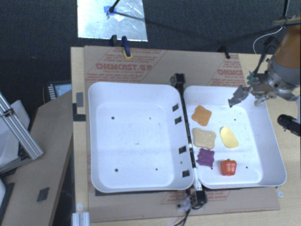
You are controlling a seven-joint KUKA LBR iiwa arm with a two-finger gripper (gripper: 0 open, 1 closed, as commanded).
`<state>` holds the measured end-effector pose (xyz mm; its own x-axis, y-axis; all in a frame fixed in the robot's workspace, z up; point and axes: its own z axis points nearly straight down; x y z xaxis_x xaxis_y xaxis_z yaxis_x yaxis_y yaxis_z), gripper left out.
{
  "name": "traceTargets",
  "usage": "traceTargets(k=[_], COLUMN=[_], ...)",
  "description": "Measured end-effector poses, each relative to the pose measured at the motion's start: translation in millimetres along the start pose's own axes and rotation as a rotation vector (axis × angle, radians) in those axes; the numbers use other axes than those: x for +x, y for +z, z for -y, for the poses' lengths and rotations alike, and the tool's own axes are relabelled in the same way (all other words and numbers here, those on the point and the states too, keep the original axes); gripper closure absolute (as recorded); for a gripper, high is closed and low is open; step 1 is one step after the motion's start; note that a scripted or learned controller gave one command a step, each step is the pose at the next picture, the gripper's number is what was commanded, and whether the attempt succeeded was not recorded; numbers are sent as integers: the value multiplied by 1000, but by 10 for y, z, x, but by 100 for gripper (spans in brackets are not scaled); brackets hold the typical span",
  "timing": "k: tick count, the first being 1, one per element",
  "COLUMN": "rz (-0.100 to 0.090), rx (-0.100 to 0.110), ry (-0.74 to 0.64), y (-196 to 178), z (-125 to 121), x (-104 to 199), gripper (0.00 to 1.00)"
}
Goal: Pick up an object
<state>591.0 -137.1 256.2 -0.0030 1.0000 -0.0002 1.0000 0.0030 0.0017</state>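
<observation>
- Two shallow white bins side by side on a cardboard-covered bench (141, 62): left bin (136, 135), right bin (263, 140).
- In the right bin, five small things grouped toward its left half, none touching the arm.
- Orange piece (201, 115) farthest back, near the divider between the bins.
- Tan bread-like slice (204, 138) just in front of the orange piece.
- Pale yellow piece (229, 137) just to the right of the slice, apart from it.
- Purple lump (205, 157) in front of the slice, touching or nearly touching it.
- Red pepper-like toy (228, 167) nearest the front edge, just right of the purple lump.
- Grey arm with orange band (288, 55) reaching in from the right, above the back right corner of the right bin.
- Gripper (236, 98) at the back of the right bin, up and to the right of the orange piece, well apart from the red toy.
- Nothing seen between the fingers; cannot tell whether spread or closed.
- Shiny silver sheet (112, 12) lying beyond the bench, at the top of the view.
</observation>
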Motion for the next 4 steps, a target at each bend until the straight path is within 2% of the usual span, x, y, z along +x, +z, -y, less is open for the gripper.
traceTargets(k=[1,2,3,4], rz=[1,0,-1,-1], rx=[-4,-11,-3,4], ry=[-3,-9,-4,-2], y=[-114,-1007,-1556,-1287], z=[-10,-175,385,995], x=[0,773,1035,1135], gripper=[100,100,100,100])
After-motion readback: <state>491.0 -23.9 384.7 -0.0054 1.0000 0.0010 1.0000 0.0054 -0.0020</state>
